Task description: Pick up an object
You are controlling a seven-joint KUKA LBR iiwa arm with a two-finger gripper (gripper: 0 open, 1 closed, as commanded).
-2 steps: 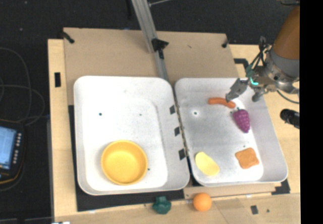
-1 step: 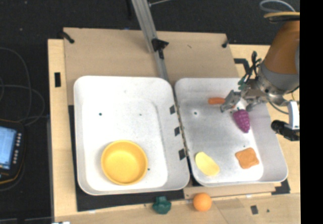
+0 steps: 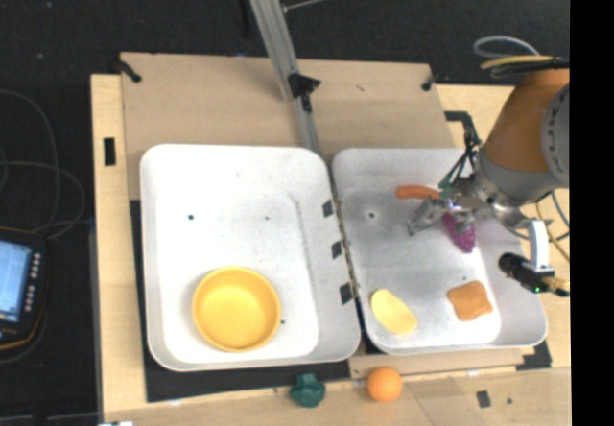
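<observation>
**Bench stock at the moment of a pick attempt**

Dark flooring surrounds a pale wooden bench (image 3: 240,98) bearing two shallow white plastic bins side by side.

- Left bin (image 3: 230,184): one round yellow plastic bowl (image 3: 236,308), upright, near the front edge.
- Right bin (image 3: 384,179): four items, listed below.
- Grey arm with orange band (image 3: 523,131), reaching in from the right; its two-finger gripper (image 3: 449,210) sits low over the back of the right bin. Whether the fingers are spread or closed cannot be told, nor whether anything lies between them.
- Small purple object (image 3: 464,234), soft-looking, just beside and below the gripper. Likely target. Its long axis appears to run from the gripper toward the bin's front; which end leads is unclear.
- Orange carrot-shaped piece (image 3: 417,192), lying flat, long axis left to right, just left of the gripper.
- Tan bread-like block (image 3: 469,301), front right.
- Pale yellow oval piece (image 3: 393,311), front left.
- Off the bins, on the bench front: orange ball (image 3: 385,384), small green object (image 3: 307,390).

Risk, as judged: purple object and carrot piece lie near together, so a closing grip could catch the wrong one, nudge both, or pinch the purple object off-centre and drop it.
</observation>
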